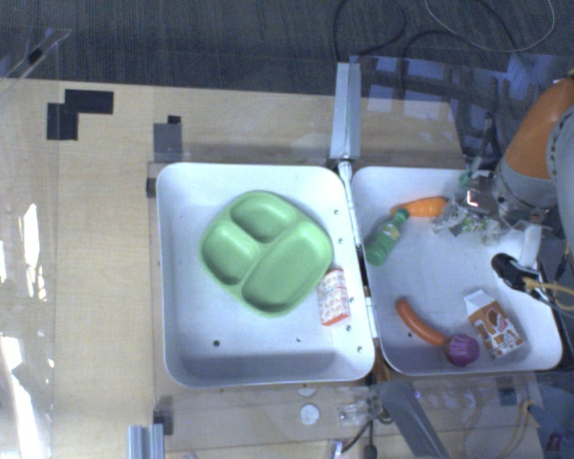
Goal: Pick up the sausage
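The sausage (421, 321) is an orange-red link lying at a slant on the floor of the right bin (402, 266), near its front edge. The gripper (467, 218) hangs over the back of that bin, just right of an orange carrot (423, 207). It is well behind the sausage, apart from it, with bare bin floor between them. The grey arm with its orange band (531, 146) comes in from the right.
A purple round piece (462, 350) touches the sausage's right end, and a small carton (496, 325) lies beside it. A green bottle (386, 236) rests against the right bin's left wall. The left bin (187, 256) bears a green divided plate (266, 251) and a red-labelled can (334, 296).
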`<action>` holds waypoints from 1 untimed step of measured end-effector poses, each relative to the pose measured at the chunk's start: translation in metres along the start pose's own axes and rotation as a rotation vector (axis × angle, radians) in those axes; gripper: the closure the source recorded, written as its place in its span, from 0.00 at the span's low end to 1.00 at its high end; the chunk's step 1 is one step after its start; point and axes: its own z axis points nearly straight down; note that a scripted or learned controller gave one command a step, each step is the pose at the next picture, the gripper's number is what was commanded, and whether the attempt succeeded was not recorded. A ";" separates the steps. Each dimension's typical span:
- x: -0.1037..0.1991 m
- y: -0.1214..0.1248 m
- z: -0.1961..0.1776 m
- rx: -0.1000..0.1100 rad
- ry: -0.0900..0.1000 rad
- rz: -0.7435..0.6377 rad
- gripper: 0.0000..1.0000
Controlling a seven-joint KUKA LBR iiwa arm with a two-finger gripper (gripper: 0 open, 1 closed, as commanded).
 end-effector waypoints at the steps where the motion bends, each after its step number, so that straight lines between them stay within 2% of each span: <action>1: 0.003 0.032 0.002 0.057 -0.003 -0.132 0.00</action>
